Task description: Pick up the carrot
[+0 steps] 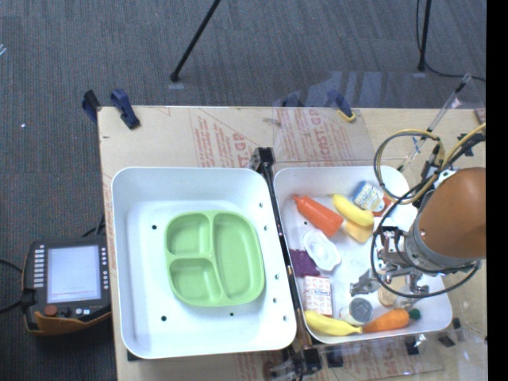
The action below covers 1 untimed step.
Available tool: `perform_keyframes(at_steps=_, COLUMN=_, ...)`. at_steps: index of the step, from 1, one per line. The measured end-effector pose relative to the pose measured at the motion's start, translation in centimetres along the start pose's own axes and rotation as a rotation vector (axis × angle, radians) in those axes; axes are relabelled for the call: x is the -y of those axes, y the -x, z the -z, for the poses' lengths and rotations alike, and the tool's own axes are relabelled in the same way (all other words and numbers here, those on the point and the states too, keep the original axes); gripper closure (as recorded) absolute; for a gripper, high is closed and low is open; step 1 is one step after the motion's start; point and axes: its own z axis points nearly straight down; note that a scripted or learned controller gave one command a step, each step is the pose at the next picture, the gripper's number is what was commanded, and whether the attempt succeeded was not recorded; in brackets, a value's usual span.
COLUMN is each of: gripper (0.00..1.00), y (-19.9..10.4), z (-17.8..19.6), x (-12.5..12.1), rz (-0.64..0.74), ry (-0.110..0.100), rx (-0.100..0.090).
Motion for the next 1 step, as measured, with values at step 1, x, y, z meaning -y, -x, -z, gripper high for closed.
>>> perform_keyframes(at_steps=1, gripper=0.00, y=-2.89, z=-0.13, x=-0.30, rz=0.583, ry=0.012, rx=-0.002)
